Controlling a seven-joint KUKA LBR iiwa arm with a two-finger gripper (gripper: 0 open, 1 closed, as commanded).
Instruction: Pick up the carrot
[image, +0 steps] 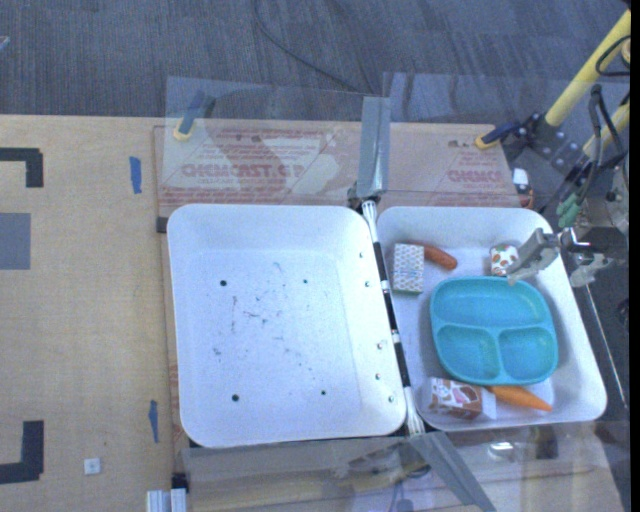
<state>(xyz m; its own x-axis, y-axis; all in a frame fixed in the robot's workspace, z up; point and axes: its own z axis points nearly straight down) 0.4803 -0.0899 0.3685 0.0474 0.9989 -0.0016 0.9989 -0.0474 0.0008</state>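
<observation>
The carrot (521, 398), orange and tapered, lies in the right bin (585, 345) near its front wall, just below the blue divided plate (493, 330). Its thick end is next to a small brown-and-white packet (455, 397). My gripper (524, 262) is at the bin's back right, over the plate's far right corner and beside a small white-and-orange item (502, 260). It is far from the carrot, with the plate between them, and I see nothing held in it.
A short orange-red sausage-like piece (440, 258) and a small patterned box (407, 267) lie at the right bin's back left. The left bin (190, 300) stands alongside, with a divider rail (385, 310) between the two. Cables and arm parts (590, 230) crowd the right edge.
</observation>
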